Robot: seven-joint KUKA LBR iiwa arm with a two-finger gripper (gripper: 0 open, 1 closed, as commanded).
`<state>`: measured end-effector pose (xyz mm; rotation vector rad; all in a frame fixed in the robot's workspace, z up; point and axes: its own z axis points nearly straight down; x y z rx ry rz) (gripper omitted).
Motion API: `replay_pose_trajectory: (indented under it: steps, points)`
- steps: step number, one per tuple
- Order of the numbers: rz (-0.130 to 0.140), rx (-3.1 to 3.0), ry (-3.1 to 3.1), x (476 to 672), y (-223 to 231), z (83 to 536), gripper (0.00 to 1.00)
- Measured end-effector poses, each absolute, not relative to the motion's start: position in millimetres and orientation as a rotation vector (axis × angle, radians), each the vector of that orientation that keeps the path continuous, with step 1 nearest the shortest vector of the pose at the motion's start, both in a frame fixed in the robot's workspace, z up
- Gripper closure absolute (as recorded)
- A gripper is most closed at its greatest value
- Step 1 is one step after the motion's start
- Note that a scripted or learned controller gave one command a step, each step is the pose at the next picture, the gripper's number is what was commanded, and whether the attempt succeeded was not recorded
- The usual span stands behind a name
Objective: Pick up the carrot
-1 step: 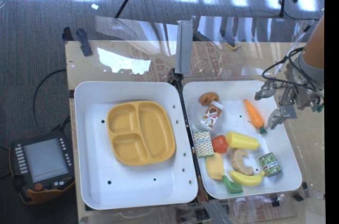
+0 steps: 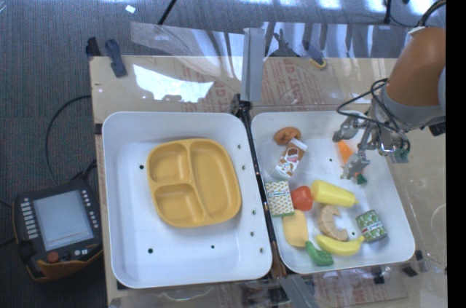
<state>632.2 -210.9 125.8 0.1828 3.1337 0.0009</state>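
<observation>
The carrot [image 2: 344, 151] is a small orange piece lying near the upper right of the right bin [image 2: 397, 206]. My gripper [image 2: 352, 151] hangs over that spot, reaching in from the right below the orange band. Its two fingers are spread, one above the carrot and one [image 2: 356, 169] below it, so the carrot sits in the gap between them. I cannot tell whether either finger touches the carrot. The gripper is open.
Left of the carrot lie a brown cookie [image 2: 287, 134] and a small carton [image 2: 290, 159]. Below it sit a yellow cylinder [image 2: 333, 193], a red tomato [image 2: 301, 198], a croissant [image 2: 333, 221], a can [image 2: 370, 225] and a banana [image 2: 338, 246]. The left bin [image 2: 120, 154] holds a yellow divided plate [image 2: 194, 181].
</observation>
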Motion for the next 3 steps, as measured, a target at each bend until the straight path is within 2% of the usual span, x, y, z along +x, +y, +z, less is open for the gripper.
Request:
replay_pose_trajectory:
  steps: [1, 2, 3]
  points:
    - [0.003, 0.331, 3.124, 632.1, -213, 87, 0.0]
    - [0.002, 0.32, 3.12, 634.9, -211, 100, 1.0]
    - [0.001, 0.831, 3.029, 577.7, -214, 129, 1.0]
